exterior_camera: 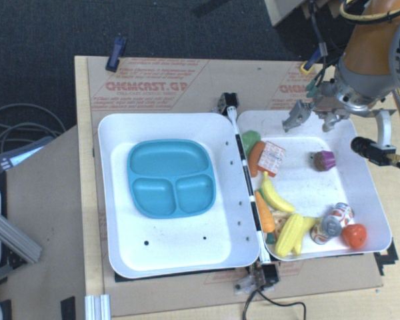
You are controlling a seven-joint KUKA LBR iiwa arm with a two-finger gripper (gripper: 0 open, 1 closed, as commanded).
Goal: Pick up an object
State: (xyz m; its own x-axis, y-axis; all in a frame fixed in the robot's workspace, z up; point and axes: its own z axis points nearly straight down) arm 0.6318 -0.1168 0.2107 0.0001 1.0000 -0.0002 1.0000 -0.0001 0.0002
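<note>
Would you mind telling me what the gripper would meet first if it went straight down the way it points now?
Probably bare floor of the right bin. The gripper, fingers spread and holding nothing, hangs over the bin's far edge; the purple toy lies just nearer the camera and likely escapes. Depth is hard to judge from this slant.

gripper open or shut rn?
Open. The gripper hangs above the right bin's far edge with its two fingers splayed apart, nothing between them.

Left bin (113, 199) holds the tray (171, 177); right bin (377, 199) holds the toy food — my gripper (315, 117) above its far edge.
</note>
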